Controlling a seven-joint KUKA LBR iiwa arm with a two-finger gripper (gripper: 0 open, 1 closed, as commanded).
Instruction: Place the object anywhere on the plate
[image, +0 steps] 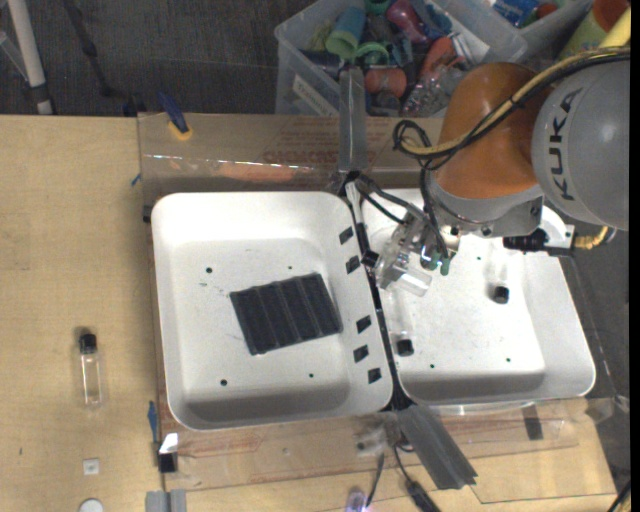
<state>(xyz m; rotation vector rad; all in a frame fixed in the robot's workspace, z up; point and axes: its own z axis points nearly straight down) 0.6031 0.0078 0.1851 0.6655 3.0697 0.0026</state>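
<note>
Dark ribbed plate (287, 312) lies in left bin (180, 230) | tool (415, 258), grip state indiscernible, hovers at right bin's (560, 330) upper-left | small dark object (498, 293) right of it | advice: descend centred over object, avoid the divider.

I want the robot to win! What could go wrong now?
1. The gripper hangs over the right bin, by the wall between the bins, while the dark ribbed plate lies in the left bin. Crossing over, it might bump that wall.
2. A small dark object sits on the right bin's floor, away from the gripper, so a grab here could miss it.
</note>
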